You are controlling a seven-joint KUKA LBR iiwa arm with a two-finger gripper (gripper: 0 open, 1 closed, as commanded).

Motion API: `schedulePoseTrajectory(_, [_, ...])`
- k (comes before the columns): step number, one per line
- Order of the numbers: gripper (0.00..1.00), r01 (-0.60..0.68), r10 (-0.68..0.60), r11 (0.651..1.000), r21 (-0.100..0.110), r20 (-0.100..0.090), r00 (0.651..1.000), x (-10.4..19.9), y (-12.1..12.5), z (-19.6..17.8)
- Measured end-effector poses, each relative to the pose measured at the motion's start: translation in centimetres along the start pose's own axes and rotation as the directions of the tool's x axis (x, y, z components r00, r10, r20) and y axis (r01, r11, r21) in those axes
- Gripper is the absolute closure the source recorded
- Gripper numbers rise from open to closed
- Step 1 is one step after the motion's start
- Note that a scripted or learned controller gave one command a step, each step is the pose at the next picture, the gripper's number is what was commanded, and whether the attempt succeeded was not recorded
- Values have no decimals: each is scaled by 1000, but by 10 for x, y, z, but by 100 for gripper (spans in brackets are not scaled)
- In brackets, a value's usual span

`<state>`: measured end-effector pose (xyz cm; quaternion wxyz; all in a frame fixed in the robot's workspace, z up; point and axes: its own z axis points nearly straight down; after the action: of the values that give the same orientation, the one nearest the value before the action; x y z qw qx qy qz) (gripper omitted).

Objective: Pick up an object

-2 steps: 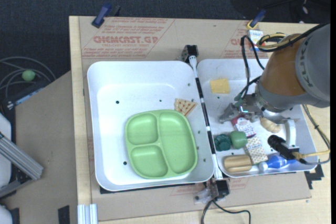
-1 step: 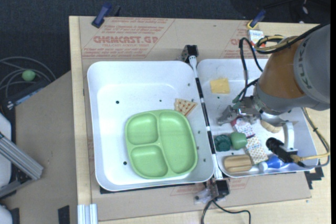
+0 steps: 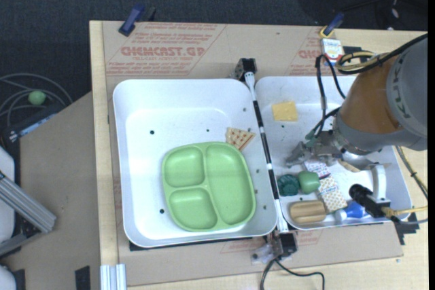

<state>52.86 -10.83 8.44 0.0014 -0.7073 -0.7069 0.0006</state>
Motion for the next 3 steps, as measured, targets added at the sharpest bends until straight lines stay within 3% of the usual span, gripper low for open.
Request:
schedulePoseTrajectory(1, [0,0,0,1000,0,0,1000,15,-24,0])
schedulePoseTrajectory(2, [0,0,0,1000,-1,0,1000,12,-31,0])
schedulePoseTrajectory(3, [0,0,0,1000,-4,2,1000,5,-10,0])
